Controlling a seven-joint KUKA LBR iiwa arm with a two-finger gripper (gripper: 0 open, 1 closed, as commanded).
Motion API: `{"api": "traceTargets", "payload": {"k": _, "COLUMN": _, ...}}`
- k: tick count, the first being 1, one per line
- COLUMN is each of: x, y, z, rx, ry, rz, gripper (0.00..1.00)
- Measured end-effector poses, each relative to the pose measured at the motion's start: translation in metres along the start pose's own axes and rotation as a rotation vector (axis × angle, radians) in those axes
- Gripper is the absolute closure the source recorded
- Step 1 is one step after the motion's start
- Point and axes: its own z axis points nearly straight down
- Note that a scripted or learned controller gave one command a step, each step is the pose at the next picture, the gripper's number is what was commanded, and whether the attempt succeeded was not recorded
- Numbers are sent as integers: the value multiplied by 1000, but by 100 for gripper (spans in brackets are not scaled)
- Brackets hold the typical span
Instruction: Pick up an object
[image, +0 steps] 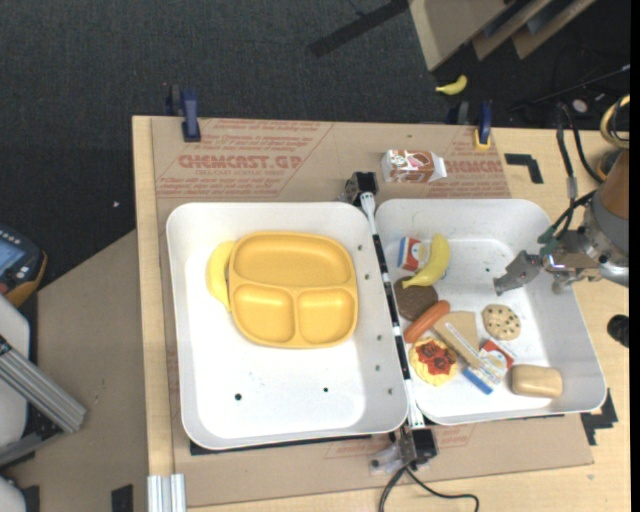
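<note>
Dark carpet surrounds your worktop (300, 160), a brown sheet with red lettering, clamped along its upper edge by two blue clips. Two shallow white bins sit side by side on it, their inner rims touching down the middle of the frame.

Your left bin (290, 405) carries a yellow divided tray (293, 288) in its upper half, with a yellow plate (217, 272) poking out beneath the tray's left edge. Below the tray, the lower half of that bin is bare white floor all the way to the rim.

Your right bin (470, 215) is crowded along its left and lower sides. A banana (434, 260) lies near the upper left, beside a small red and white carton (408, 252). Under it come a brown patty (417, 298), a sausage (428, 318), a pizza slice (434, 360), a cookie (500, 321) and a bread roll (536, 381) near the lower right rim. The bin's upper right is bare floor.

Your end effector (512, 277) hangs over that open patch, at the right of the frame, above and just right of the cookie. I cannot tell whether its fingers are apart or together. Nothing shows between them.

A small snack pack (414, 166) lies on the worktop above the right bin, outside the rim.
</note>
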Motion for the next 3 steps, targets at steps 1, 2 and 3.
{"api": "traceTargets", "payload": {"k": 1, "x": 41, "y": 96, "z": 128, "rx": -8, "ry": 1, "rz": -7, "gripper": 0}}
{"api": "traceTargets", "payload": {"k": 2, "x": 78, "y": 7, "z": 121, "rx": -2, "ry": 1, "rz": 2, "gripper": 0}}
{"api": "traceTargets", "payload": {"k": 3, "x": 57, "y": 54, "z": 123, "rx": -6, "ry": -3, "rz": -1, "gripper": 0}}
